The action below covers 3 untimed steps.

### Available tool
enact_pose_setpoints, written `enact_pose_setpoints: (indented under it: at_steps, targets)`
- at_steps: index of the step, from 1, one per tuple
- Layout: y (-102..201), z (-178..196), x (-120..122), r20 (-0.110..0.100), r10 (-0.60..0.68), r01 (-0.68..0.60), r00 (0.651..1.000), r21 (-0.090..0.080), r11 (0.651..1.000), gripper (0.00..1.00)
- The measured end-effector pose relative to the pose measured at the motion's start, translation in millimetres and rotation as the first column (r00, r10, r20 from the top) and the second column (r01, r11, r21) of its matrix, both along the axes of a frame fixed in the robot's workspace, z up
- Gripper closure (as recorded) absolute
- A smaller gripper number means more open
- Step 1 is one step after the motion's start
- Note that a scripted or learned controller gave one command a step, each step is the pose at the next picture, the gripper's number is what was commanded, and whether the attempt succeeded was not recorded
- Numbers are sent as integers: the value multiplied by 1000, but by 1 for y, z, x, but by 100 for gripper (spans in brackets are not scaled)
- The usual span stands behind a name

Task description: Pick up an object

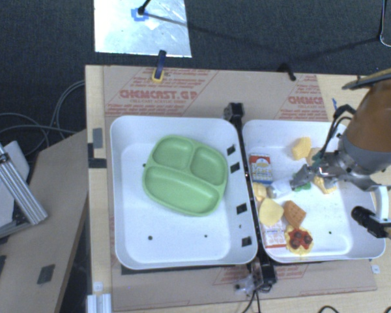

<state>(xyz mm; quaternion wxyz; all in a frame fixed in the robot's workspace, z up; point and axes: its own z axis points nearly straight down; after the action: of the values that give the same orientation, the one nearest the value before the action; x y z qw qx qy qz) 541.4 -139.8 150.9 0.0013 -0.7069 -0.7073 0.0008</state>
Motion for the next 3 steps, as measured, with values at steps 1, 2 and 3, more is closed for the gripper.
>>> enact_pose_setpoints:
  at_steps: [1, 2, 3]
  targets:
    - [-2, -54, 2, 10, 1, -1, 1000, 6, 1000, 0]
    - [-2, -55, 8, 15, 3, -3, 1000, 3, 1000, 0]
    - [0, -39, 15, 37, 3, -3, 999, 3, 1000, 100]
